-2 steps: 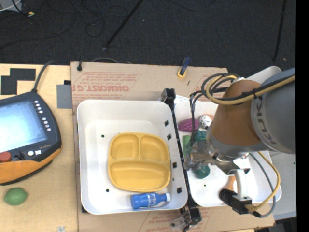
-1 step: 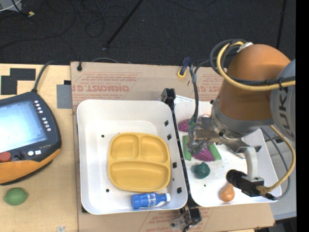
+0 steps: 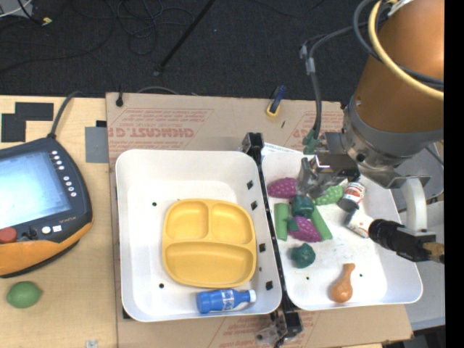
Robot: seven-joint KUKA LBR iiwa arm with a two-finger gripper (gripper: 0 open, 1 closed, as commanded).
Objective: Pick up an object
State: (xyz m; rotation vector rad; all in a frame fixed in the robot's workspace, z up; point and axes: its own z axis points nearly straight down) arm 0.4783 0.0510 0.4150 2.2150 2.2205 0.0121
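Far left on the bench (image 3: 65,281) there's a teach pendant (image 3: 40,198) with a green ball (image 3: 24,294) lying in front of it. Left bin (image 3: 138,172) has a yellow divided plate (image 3: 209,241) and a blue bottle (image 3: 225,300) lying just below it. Right bin (image 3: 395,285) is where the action is: purple grapes (image 3: 283,188), a second purple bunch (image 3: 305,228), green sticks (image 3: 281,222), a dark green lump (image 3: 303,254), and an orange drumstick-looking thing (image 3: 343,284).

The tool (image 3: 313,183) is down in that pile, right by a teal piece (image 3: 302,206). Can't tell how far open it is or whether it's got anything, since the wrist hides the tips. I'd say the pick isn't done; lifting is still left.
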